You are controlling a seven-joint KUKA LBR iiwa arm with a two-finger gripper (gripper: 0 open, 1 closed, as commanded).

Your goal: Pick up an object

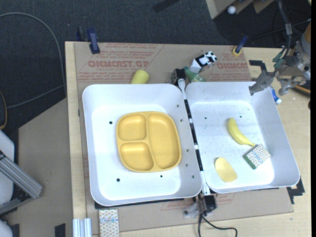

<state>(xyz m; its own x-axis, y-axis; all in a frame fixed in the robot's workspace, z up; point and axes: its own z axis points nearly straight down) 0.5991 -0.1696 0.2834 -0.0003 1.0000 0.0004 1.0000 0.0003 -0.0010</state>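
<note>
The right bin [217,98] holds a yellow banana [239,132], a patterned sponge with a green edge [257,156] and a flat yellow oval piece [225,169]. My gripper [271,86] hangs over the bin's far right corner, well behind the banana. It is open, its two grey fingers [257,86] spread apart with nothing between them.
A yellow three-compartment plate [148,141] lies in the left bin [98,107]. Behind the bins on the cardboard sit a yellow cylinder [140,76] and a black-and-white toy [205,59]. Blue clamps [92,38] grip the board's back edge.
</note>
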